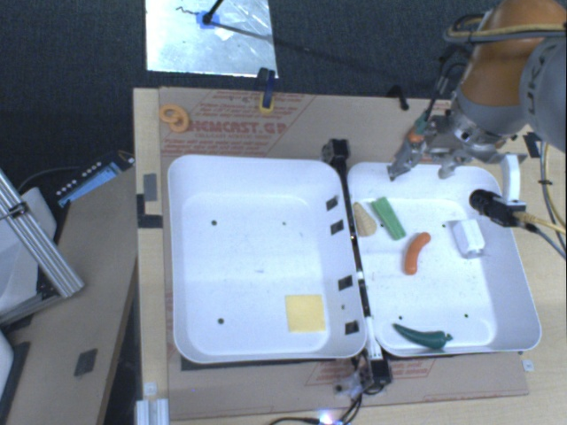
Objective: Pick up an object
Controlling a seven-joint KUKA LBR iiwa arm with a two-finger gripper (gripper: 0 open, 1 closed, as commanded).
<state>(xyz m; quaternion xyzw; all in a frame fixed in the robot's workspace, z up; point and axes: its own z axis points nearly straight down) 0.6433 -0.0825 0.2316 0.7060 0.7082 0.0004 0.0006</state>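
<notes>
My gripper (422, 168) hangs over the far edge of the right bin (514, 317), its two fingers spread open with nothing between them. Just in front of it in that bin lie a green block (387, 218) and a tan wedge (364, 220). An orange sausage (415, 252) sits near the bin's middle, and a white block (467, 237) lies to its right. A dark green pepper (423, 336) rests near the front rim. In the left bin (190, 237), a yellow square (306, 312) lies flat near the front.
A black divider with clips (347, 237) runs between the two bins. A black cylinder with a cable (493, 205) juts over the right bin's right side. A yellow-blue clamp (266, 91) and an orange ring (174, 117) sit on the cardboard behind the bins.
</notes>
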